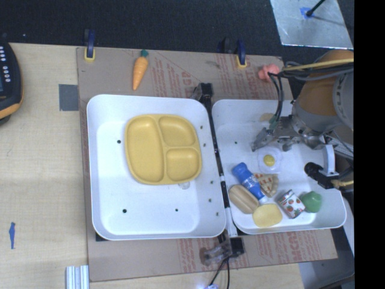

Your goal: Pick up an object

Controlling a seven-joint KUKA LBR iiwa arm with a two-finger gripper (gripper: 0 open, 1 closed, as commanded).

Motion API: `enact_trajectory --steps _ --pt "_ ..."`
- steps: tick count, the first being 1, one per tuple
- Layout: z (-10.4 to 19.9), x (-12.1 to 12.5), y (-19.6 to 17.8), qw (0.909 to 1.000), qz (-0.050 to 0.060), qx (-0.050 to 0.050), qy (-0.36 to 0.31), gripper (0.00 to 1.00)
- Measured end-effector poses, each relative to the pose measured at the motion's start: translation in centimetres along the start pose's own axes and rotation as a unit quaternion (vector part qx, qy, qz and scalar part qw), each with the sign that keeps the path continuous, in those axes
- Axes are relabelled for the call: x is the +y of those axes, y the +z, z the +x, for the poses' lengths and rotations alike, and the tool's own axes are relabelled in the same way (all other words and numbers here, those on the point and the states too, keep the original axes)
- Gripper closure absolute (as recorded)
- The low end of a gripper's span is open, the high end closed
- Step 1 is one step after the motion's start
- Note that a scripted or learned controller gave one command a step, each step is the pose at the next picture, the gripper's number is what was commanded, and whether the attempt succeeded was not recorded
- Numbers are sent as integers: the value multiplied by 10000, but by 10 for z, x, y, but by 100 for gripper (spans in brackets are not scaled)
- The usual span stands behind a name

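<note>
My gripper point(269, 138) hangs over the upper middle of the right bin point(240, 116), reaching in from the right. Just below it lies a small white disc with a yellow centre point(269, 160), like a fried egg, apart from the gripper as far as I can tell. Further toward the bin's front lie a blue bottle point(246, 178), a tan bun point(242, 198), a brown patterned piece point(267, 182), a pale yellow lump point(267, 215), a small printed can point(290, 205) and a green ball point(311, 201). Nothing shows in the gripper.
The left bin point(108, 209) holds a yellow divided plate point(162, 148). A toy carrot point(139, 70) lies on the board behind the left bin. A pink item point(268, 71) sits behind the right bin. A black part point(320, 175) juts in at the right bin's right side.
</note>
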State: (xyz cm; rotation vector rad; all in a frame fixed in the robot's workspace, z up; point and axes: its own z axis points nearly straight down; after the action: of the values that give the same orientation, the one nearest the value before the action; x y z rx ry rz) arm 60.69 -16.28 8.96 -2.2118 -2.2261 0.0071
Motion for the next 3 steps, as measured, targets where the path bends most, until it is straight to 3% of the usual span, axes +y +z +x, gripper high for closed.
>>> enact_trajectory --steps 1,2,3 --pt "0 -44 -2 10000 11 4 13 0" --pt "42 10 -3 10000 -32 6 -19 0" --pt "36 50 -4 10000 -37 0 1 0"
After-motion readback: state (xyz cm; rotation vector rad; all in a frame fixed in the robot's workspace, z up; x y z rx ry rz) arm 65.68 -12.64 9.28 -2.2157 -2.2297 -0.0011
